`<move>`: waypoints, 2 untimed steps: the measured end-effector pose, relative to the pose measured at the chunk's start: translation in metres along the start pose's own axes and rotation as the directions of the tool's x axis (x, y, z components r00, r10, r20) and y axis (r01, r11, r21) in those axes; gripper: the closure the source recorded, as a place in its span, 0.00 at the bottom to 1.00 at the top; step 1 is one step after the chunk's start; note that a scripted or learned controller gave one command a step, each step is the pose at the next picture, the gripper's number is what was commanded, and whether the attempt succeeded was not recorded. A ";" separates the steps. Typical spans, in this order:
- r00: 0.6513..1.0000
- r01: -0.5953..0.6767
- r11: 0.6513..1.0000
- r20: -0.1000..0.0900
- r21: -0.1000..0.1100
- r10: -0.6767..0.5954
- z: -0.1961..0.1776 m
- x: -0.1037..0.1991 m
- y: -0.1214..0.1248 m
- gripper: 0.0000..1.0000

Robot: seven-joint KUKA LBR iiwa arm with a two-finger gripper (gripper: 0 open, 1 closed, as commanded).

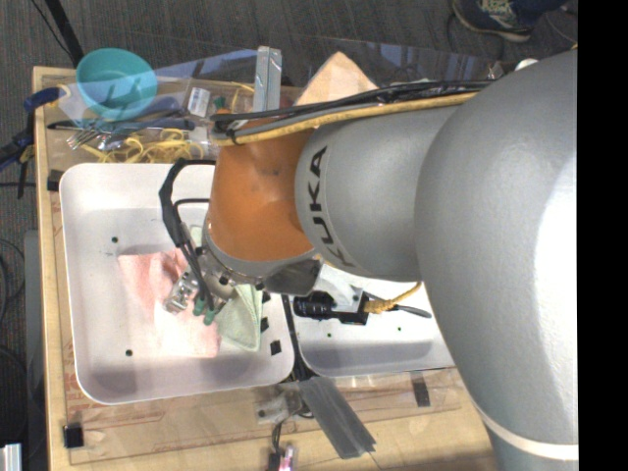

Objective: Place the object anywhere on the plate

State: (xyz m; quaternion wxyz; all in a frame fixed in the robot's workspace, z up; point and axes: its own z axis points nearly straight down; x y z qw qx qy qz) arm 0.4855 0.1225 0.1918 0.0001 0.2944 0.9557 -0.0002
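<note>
Behind the bins, along the bench's [177, 422] far edge, we are seeing a teal bowl [116, 81] and, just in front of it, a tangle of yellow cord [152, 147]. The grey arm [412, 194] is reaching in from the right and covering most of the right bin [392, 359], so we are unable to see what lies in it. It is also hiding the far right corner of the left bin [88, 263].

In the left bin a flat pink plate [147, 287] is lying on the floor. The gripper [184, 292] is hanging low over the plate's right part, and we cannot tell whether it is spread or closed. The pale green object [241, 324] is lying just right of the gripper, at the plate's right edge and close to the bin's right wall. We cannot tell whether the gripper is pinching it.
</note>
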 end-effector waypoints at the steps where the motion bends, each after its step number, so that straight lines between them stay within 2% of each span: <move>1: 1.000 0.011 1.000 0.000 -0.001 -0.011 0.100 0.027 0.028 1.00; 2: 0.998 0.067 0.998 -0.002 0.001 -0.067 0.038 0.006 -0.007 1.00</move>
